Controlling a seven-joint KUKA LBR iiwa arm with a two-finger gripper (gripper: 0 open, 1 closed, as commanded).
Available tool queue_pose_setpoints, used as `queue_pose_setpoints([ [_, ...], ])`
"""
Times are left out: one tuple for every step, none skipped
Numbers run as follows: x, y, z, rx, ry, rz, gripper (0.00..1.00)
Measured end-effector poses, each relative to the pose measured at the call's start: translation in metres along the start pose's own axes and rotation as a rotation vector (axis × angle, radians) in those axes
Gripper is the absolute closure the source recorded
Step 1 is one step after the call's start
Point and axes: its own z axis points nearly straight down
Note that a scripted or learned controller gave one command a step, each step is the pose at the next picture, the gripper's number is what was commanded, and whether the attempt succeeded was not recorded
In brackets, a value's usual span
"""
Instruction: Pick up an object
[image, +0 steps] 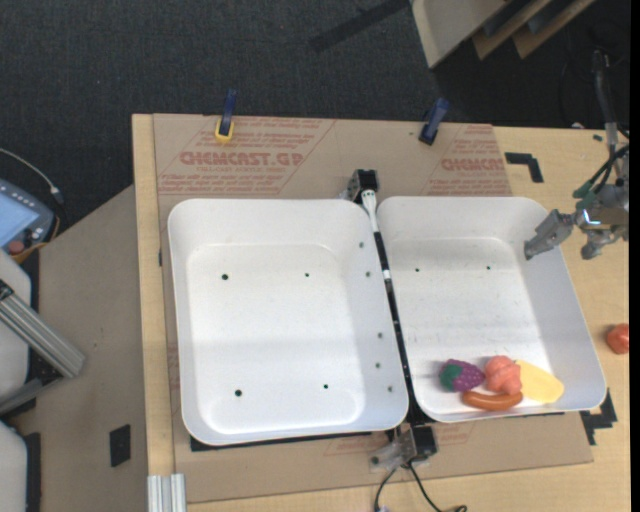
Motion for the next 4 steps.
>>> queue_pose_setpoints([
  [0.057,-0.024,-0.123,-0.018,-0.001,-0.011,0.00],
  [0.006,-0.053,-0.093,0.001,0.001,0.001,0.00],
  [0.009,-0.050,-0.105,-0.006,-0.001,-0.005,1.00],
  [0.008,-0.050,-0.116,-0.010,-0.003,-0.006,1.00],
])
